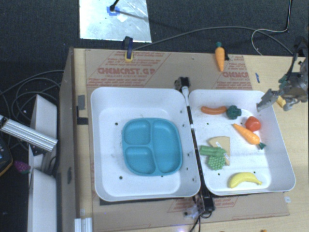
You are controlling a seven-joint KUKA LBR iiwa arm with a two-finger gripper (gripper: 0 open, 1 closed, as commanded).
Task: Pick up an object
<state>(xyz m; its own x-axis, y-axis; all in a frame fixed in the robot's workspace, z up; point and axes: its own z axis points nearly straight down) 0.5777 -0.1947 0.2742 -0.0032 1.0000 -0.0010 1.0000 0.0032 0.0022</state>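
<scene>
We see the claw (277, 99) spread wide, holding nothing, above the right bin's (285, 166) far edge near the tomato (253, 123).

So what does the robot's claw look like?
The gripper is a small grey metal claw at the right edge, above the right bin. It has pale, pointed fingers, and its chunky grey body has dark bits. It is too blurry to see markings.
</scene>
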